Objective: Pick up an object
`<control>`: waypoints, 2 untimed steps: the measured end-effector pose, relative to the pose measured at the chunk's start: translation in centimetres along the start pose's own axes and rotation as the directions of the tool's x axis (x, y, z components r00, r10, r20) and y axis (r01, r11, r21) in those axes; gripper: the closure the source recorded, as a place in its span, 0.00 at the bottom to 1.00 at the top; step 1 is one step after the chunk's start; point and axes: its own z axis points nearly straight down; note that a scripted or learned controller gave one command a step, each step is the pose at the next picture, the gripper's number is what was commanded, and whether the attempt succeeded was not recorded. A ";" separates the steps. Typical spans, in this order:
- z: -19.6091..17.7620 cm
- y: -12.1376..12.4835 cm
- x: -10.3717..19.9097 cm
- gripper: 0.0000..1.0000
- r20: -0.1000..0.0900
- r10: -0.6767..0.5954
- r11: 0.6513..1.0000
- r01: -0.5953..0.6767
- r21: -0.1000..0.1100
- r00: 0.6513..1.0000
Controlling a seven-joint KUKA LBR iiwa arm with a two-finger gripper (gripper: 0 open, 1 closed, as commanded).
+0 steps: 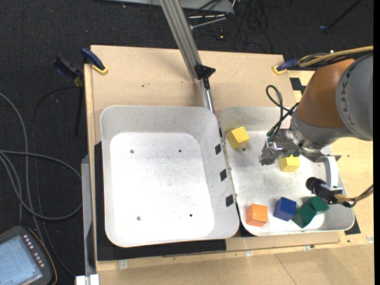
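In the right bin [255, 120], my gripper [271, 154] hangs low over the middle of the floor. A small yellow block [290, 163] lies just to its right, close to the wrist and partly covered by it. A larger yellow cube [239, 137] sits to the gripper's upper left, apart from it. Along the bin's front edge lie an orange cube [257, 214], a blue cube [285, 208] and a green block [309, 212]. The grey arm with its orange band [323, 94] reaches in from the right.
The left bin [113, 159] lies beside the right one, with black clips on the shared rim. A slanted metal pole [181, 31] rises from the back of the bench. A black cable loops over the wrist.
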 end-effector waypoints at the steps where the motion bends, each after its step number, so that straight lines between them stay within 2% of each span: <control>1: -4.4 -0.2 -0.4 1.00 0.000 0.001 1.000 -0.001 0.000 1.000; 2: -6.5 0.0 -0.4 1.00 0.000 0.000 1.000 0.000 0.001 1.000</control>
